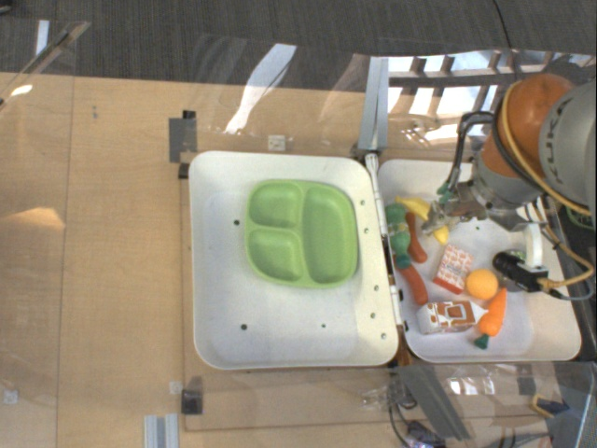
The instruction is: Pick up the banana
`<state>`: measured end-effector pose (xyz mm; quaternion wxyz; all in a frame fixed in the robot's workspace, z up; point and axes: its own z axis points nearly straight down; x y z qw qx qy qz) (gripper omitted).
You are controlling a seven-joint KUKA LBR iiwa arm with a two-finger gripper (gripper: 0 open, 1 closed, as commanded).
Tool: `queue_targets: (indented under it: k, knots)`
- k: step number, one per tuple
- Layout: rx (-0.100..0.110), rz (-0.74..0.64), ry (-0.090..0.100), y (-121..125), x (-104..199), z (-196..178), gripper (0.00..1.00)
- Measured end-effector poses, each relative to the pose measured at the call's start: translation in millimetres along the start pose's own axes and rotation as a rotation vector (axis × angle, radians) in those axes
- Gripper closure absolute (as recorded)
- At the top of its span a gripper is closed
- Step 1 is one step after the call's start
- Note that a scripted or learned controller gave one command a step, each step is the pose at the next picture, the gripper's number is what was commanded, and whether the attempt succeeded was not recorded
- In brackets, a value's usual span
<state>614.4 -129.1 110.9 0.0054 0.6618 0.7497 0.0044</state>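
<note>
The banana (413, 207) is yellow and lies near the upper left corner of the right bin (560, 343). Part of it runs under the gripper, and a yellow bit shows again just below the gripper. The gripper (446, 209) hangs from the grey arm with its orange band (534, 110). It sits low over the banana's right end. I cannot make out whether it touches the banana.
The right bin also holds green vegetables (399, 231), two red sausages (416, 248), a pink box (452, 269), an orange (481, 285), a carrot (492, 314) and a small white carton (448, 317). A green divided plate (303, 231) lies in the left bin (224, 325).
</note>
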Motion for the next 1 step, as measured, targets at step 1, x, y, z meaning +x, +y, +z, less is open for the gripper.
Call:
queue_targets:
  k: [1]
  knots:
    - [0.007,-0.030,0.001,47.6,20.5,-93.4,1.00]
